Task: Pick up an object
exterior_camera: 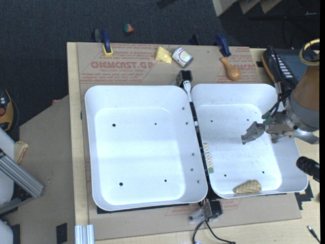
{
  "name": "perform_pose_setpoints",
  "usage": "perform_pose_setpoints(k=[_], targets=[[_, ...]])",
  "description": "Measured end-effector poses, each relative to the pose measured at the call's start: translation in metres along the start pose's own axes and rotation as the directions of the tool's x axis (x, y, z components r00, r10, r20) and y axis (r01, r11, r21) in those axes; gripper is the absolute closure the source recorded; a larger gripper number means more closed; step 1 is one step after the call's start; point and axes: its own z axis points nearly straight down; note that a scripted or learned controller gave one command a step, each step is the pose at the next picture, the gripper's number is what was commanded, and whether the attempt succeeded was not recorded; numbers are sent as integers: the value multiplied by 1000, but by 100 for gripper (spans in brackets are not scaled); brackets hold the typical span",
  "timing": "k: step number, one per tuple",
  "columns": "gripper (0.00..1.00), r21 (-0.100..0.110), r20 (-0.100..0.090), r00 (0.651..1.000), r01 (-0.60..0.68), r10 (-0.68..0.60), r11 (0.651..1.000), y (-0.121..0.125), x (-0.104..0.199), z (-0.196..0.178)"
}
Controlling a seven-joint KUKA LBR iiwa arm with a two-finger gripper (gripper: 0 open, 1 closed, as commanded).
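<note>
Two white bins sit side by side on a bench (152, 62). Over the right bin (223, 98), the jaws (252, 133) point left; whether they are open cannot be told, and nothing shows between them. A tan cone-like object (247, 187) lies near that bin's front edge, well apart from the jaws.

Yellow wedge (163, 55), small can (182, 57) and wooden pear-shaped piece (230, 69) lie behind the bins

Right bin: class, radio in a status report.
Gripper over right white bin, holding nothing. Tan ridged cone-shaped object at bin's near edge, apart from gripper. Nothing between.
</note>
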Motion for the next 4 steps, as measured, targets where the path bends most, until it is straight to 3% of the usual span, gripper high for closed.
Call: perform_pose_setpoints(k=[1, 2, 3, 4], targets=[[0, -22, 3, 1000, 5, -5, 1000, -5, 28, -179], [100, -6, 3, 1000, 2, -2, 1000, -5, 27, -180], [100, 9, -3, 1000, 6, -6, 1000, 7, 86, -95], [100, -8, 0, 1000, 6, -6, 1000, 51, 139, -131]])
